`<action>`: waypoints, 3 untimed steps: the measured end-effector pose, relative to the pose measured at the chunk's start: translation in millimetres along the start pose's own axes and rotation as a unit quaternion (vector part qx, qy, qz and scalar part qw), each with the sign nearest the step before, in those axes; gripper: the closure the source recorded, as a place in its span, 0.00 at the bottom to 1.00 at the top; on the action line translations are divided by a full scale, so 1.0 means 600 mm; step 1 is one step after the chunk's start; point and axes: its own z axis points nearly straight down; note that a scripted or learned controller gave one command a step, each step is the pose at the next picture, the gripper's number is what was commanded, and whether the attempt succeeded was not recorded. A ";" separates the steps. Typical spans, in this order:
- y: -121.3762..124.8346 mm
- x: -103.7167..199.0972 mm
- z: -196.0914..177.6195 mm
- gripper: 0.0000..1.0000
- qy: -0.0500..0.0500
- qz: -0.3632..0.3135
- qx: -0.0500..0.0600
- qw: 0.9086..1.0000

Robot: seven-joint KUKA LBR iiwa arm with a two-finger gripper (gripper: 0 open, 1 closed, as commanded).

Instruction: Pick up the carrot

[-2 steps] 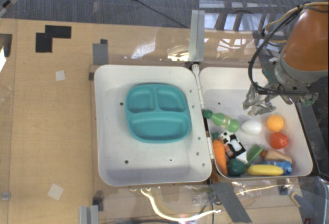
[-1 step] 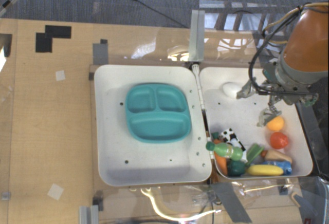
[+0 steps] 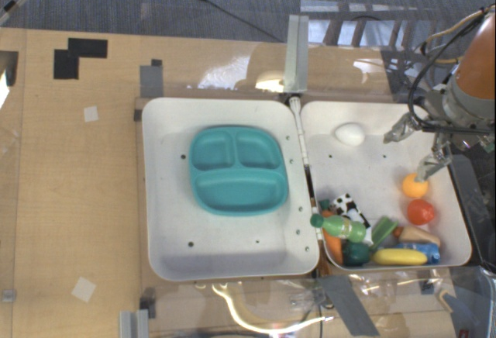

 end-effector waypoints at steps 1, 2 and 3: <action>0.037 0.074 0.140 0.00 -0.003 -0.057 0.002 0.998; 0.035 0.067 0.116 1.00 -0.007 -0.060 0.006 0.998; 0.036 0.067 0.118 0.00 -0.006 -0.060 0.005 0.998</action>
